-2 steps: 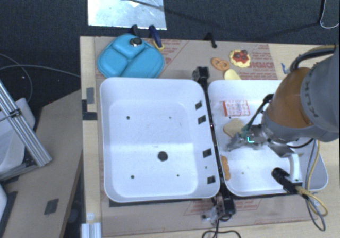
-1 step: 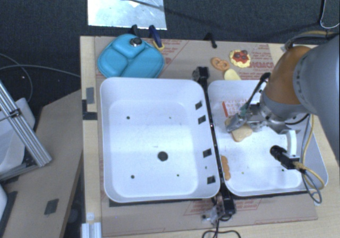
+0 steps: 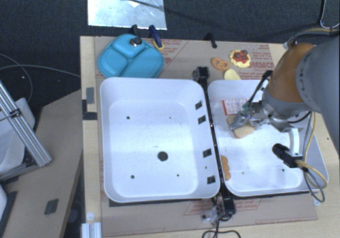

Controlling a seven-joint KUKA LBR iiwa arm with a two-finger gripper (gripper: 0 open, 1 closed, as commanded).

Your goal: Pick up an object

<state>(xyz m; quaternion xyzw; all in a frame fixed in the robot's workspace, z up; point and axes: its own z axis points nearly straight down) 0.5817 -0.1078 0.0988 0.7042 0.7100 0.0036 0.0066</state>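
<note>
Gripper is reaching down in right bin, touching 1 tan block beside red packet. Finger opening: cannot tell, possibly closing. Lift not yet done.

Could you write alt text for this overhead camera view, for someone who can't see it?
A grey robot arm with an orange band reaches from the right into the right white bin, its claw low over a tan, bread-like item beside a red-and-white packet. The left white bin sits alongside, and a blue divided tray lies behind it.
</note>
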